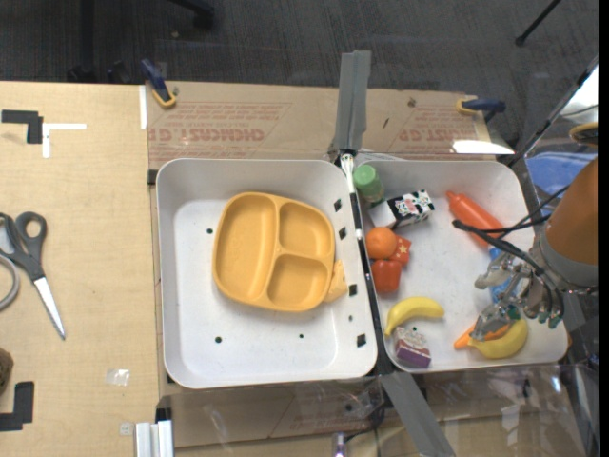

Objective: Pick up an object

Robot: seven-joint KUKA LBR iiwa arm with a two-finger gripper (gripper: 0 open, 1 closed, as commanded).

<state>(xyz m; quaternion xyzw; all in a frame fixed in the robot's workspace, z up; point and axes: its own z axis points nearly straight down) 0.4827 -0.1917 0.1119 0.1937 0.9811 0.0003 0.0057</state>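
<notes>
- Gripper (499, 319) hangs low over the right bin's (447, 265) near-right corner; whether it is spread or pinching cannot be told.
- Directly beneath lies a yellow fruit (504, 341), rounded and smooth, touching a small orange carrot (465, 338).

Scissors (33, 265) lay on the wooden bench (71, 179) at far left — handles toward the back. Flattened cardboard (247, 122) sat behind the bins, pinned by a blue clamp (157, 82).

bench (76, 284): light wood | on it: two white bins (181, 284); scissors (36, 265); brown cardboard (247, 122)
</notes>
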